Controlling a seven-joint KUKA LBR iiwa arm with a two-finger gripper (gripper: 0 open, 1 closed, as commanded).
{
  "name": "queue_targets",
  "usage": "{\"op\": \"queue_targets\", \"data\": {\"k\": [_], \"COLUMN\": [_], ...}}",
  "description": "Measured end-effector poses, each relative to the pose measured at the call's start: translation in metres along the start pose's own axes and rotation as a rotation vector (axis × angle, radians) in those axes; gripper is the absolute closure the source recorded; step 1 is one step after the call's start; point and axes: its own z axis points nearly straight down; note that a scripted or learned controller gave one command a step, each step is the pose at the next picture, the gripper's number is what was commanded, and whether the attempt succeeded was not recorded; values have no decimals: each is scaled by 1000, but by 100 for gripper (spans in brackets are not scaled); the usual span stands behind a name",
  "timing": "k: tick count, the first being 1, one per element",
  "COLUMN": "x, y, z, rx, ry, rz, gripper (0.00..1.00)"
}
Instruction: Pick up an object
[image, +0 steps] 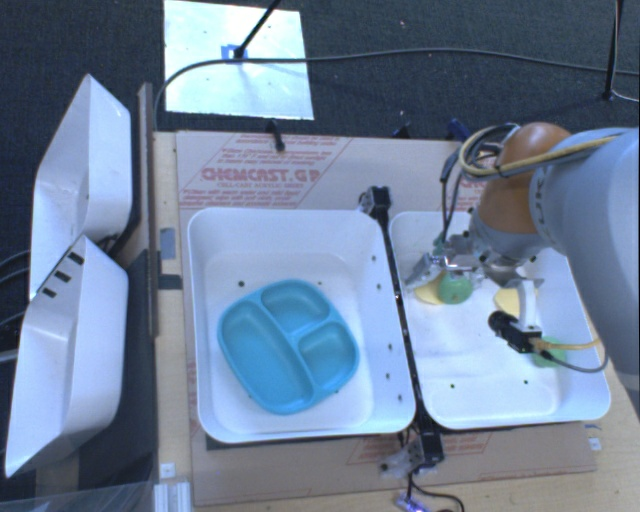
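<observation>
Closest to the lens, along the bottom edge of the table (300, 470), a small black clamp (428, 445) sits where the two white bins meet, apparently there to keep them butted together. Above it on the left, the left bin (200, 330) carries a blue divided plate (288, 344) lying flat near its middle, well apart from any of the action.

Over the right bin (570, 400) the grey arm (590, 210) reaches in from the right, its orange band (525, 180) high over the bin's far half. Its hand (450, 272) is lowered to the bin floor near the shared wall, right over a small green object (456, 290). That object seems the likely target, since the metal of the hand sits directly on top of it. Whether the hand is spread or pinching the green piece cannot be told; the wrist hides the tips.

Touching the green object on its left is a pale yellow piece (428, 294), and another yellow piece (508, 299) lies just to the right, partly under a black cable fitting (512, 332). A second green item (547, 355) rests nearer the bin's right side. These neighbours crowd the target, so a grasp here risks catching the yellow piece too.
</observation>
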Motion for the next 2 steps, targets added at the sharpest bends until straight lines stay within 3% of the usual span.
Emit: {"op": "queue_targets", "data": {"k": [2], "x": [4], "y": [-34], "z": [0], "rx": [0], "ry": [0], "rz": [0], "gripper": [0]}}
